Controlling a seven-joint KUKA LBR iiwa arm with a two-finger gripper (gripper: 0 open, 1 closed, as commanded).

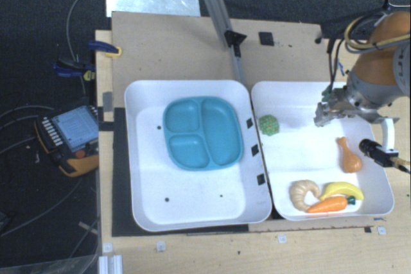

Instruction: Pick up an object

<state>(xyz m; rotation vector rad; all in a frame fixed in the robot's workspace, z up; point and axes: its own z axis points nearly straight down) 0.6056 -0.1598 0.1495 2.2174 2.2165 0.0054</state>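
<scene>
From my station I see the arm reaching in over the right bin, its gripper hanging above the bin's far right part, near the far edge. I cannot tell from this slant whether anything sits in the gripper, and I see nothing carried under it. Inside the right bin, a small green broccoli-like piece lies close to the left wall, toward the far side, well apart from the gripper. An orange-tan toy drumstick lies near the right wall, about midway along it, just below and to the right of the gripper but not touching it. Along the near edge, toward the near right corner, three toys are bunched together: a pale croissant-shaped piece, a yellow banana and an orange carrot lying across the front of both, the carrot touching the croissant and the banana. The left bin holds a blue divided plate with three compartments, set toward the bin's far edge and slightly toward the right wall. Both bins rest side by side on a brown board. Off the board's left edge, on the dark floor, I make out a handheld control pendant with its cable.
</scene>
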